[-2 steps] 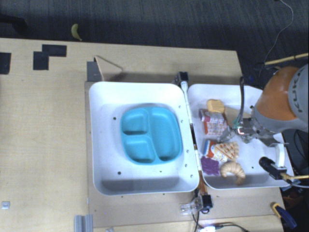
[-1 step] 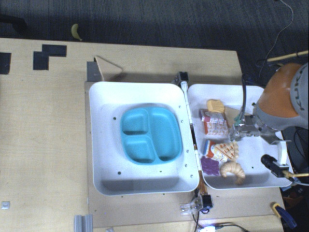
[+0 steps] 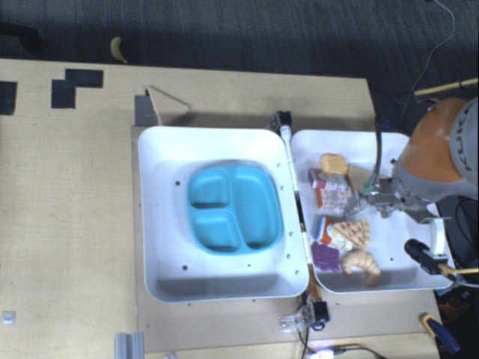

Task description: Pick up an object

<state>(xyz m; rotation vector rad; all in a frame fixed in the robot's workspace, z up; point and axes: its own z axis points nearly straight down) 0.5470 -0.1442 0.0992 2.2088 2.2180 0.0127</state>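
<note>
Through the overhead camera I have the counter (image 3: 67, 223) with two white bins side by side. The left bin (image 3: 161, 200) carries a blue divided tray (image 3: 233, 208) resting flat near its middle, with two small wells on its 9 o'clock side and one long well on its 3 o'clock side.

The right bin (image 3: 397, 238) holds every loose thing I could pick, all bunched along its 9 o'clock half. At about 11 o'clock in that bin lies a tan block (image 3: 334, 163). Just at its 6 o'clock is a red-and-white packet (image 3: 331, 191). Further toward 6 sits a waffle-patterned piece (image 3: 350, 235). At roughly 7 o'clock in the bin there is a purple piece (image 3: 325, 257), and a croissant (image 3: 361, 263) lies just beside it at its 3 o'clock, right under the waffle-patterned piece.

The arm (image 3: 441, 144) comes in from 3 o'clock, its orange band over the bin's far rim. The hand (image 3: 372, 197) sits over the middle of the right bin, just beside the red-and-white packet at the packet's 3 o'clock and at about 1 o'clock from the waffle-patterned piece. I cannot tell whether the hand is spread or pressed together, nor whether it touches the packet.

On the counter at 10 o'clock are black tape patches (image 3: 75, 87).
</note>
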